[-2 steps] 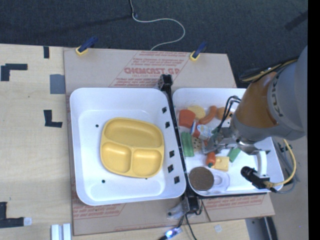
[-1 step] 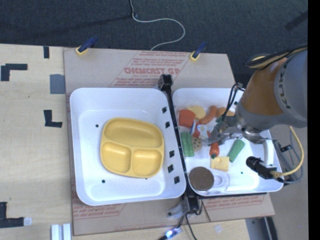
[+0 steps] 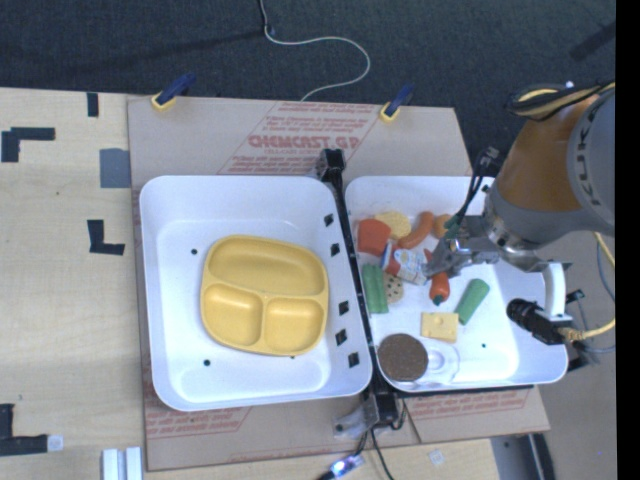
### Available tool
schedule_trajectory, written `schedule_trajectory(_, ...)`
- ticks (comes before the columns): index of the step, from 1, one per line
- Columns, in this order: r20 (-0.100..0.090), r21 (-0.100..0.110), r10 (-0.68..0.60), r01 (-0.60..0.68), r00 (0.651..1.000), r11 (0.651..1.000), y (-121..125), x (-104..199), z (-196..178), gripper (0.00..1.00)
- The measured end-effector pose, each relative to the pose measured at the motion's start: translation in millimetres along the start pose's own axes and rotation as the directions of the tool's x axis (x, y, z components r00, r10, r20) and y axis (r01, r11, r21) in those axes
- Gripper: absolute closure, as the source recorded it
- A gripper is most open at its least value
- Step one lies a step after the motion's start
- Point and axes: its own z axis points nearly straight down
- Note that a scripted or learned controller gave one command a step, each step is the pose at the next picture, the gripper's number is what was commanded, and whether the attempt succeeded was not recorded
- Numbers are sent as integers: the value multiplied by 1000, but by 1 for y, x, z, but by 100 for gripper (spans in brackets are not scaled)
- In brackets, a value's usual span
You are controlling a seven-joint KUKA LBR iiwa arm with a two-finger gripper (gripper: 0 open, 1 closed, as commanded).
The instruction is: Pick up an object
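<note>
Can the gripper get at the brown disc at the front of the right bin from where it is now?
Probably yes. The brown disc lies flat with nothing on top of it, only a yellow cheese slice beside it. The gripper hovers over the toy pile farther back in the right bin, so it would have to move forward.

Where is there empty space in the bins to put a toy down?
Around the yellow tray, the left bin has bare white floor. The right bin is crowded in its left half; bare floor lies right of the cheese square.

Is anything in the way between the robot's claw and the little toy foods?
Nothing visible. The gripper hangs right over the food pile in the right bin, next to the orange carrot and the green piece.
</note>
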Motion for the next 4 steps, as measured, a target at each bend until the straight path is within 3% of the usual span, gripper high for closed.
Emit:
schedule_trajectory(1, 0, 2, 0, 0, 1000, 1000, 0, 1, -39, 100)
schedule_trajectory(2, -2, 6, -2, 2, 1000, 1000, -38, 41, -48, 100)
schedule_trajectory(3, -1, 7, 0, 0, 1000, 1000, -51, 64, -31, 100)
schedule_trajectory(4, 0, 3, 1, -1, 1000, 1000, -54, 58, -45, 100)
